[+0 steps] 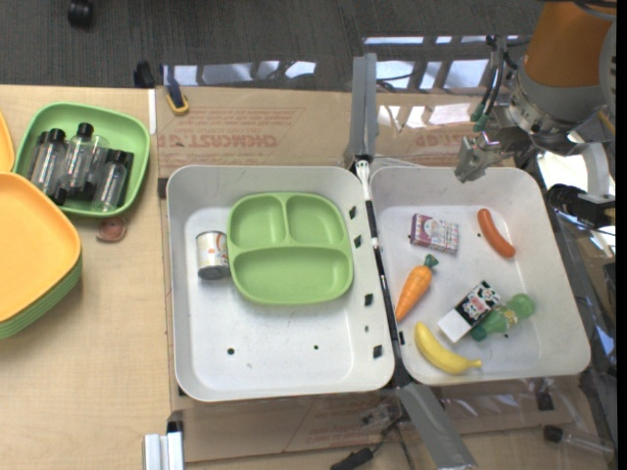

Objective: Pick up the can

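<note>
The can point(212, 255) is small and silver with a printed label. It lies on its side in the left bin point(265, 355), touching the left edge of a green divided plate point(290, 248). My gripper point(472, 158) hangs above the back edge of the right bin point(558, 346), far to the right of the can. Nothing is between its fingers.
The right bin holds a small red-and-white packet point(434, 232), a sausage point(497, 233), a carrot point(414, 289), a banana point(446, 350), a black-and-white carton point(470, 310) and a green bottle point(506, 316). On the bench at left are a green tray of vials point(82, 158) and stacked orange plates point(34, 253).
</note>
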`<control>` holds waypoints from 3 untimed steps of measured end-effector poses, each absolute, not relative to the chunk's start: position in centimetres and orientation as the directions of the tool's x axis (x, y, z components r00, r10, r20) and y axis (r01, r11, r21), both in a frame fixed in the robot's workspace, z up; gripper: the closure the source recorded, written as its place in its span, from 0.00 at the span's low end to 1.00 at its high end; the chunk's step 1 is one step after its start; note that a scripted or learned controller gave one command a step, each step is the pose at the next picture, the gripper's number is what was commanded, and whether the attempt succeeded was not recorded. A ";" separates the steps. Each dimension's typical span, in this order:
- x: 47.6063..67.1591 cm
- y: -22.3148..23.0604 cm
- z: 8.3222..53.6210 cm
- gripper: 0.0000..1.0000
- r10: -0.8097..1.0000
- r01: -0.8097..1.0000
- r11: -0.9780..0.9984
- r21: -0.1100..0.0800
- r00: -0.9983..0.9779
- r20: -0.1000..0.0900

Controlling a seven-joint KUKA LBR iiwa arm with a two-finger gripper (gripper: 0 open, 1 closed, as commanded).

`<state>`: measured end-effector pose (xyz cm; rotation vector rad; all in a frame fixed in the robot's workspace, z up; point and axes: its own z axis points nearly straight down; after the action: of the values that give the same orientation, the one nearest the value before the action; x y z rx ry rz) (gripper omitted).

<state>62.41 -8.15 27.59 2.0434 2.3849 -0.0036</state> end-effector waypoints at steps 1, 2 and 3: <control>64.1 -10.2 11.2 1.00 0.976 0.976 0.219 0.000 -0.219 -0.001; 60.3 -18.8 10.1 1.00 0.990 0.990 0.138 0.016 -0.138 -0.010; 62.6 -15.8 16.5 1.00 0.997 0.997 0.075 0.000 -0.075 -0.002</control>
<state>62.57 -15.78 16.55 2.1350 2.3027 -0.0013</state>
